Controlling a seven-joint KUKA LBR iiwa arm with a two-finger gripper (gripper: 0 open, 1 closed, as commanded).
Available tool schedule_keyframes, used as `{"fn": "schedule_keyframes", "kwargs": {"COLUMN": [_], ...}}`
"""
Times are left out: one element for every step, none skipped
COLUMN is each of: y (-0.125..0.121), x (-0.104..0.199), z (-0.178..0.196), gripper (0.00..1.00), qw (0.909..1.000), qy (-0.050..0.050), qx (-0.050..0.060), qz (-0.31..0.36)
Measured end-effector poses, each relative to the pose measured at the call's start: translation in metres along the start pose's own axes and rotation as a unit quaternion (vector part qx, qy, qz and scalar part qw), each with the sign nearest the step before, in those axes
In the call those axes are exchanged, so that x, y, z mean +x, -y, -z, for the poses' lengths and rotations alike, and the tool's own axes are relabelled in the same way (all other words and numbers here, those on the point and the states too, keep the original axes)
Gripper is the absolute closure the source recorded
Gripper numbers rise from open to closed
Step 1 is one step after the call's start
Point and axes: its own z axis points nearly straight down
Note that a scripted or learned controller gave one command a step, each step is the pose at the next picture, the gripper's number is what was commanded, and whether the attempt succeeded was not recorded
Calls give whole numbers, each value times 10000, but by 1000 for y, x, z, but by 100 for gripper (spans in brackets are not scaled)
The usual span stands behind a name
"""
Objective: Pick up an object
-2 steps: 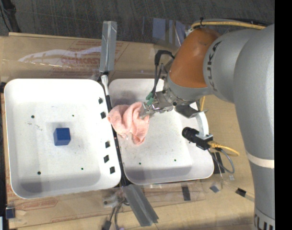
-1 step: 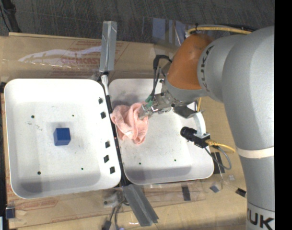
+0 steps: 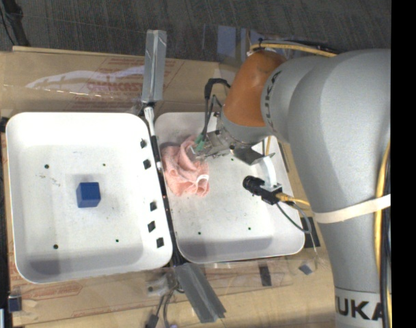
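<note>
One blue cube [image 3: 89,194], one pink cloth [image 3: 184,171], two white bins [image 3: 30,135].

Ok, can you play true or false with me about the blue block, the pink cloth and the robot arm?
1. The blue block sits in the left bin. True.
2. The pink cloth lies in the same bin as the block. False: it lies in the right bin.
3. The gripper is down at the cloth's top edge. True.
4. The arm reaches over the left bin. False: it is over the right bin.
5. The cloth is folded flat and neat. False: it is crumpled.
</note>
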Motion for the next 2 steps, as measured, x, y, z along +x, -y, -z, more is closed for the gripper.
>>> {"fn": "schedule_keyframes", "kwargs": {"y": [16,15], "x": [3,3], "z": [0,8], "gripper": [0,100], "qw": [10000,10000], "qy": [5,-2], "qx": [-25,-10], "qz": [37,57]}}
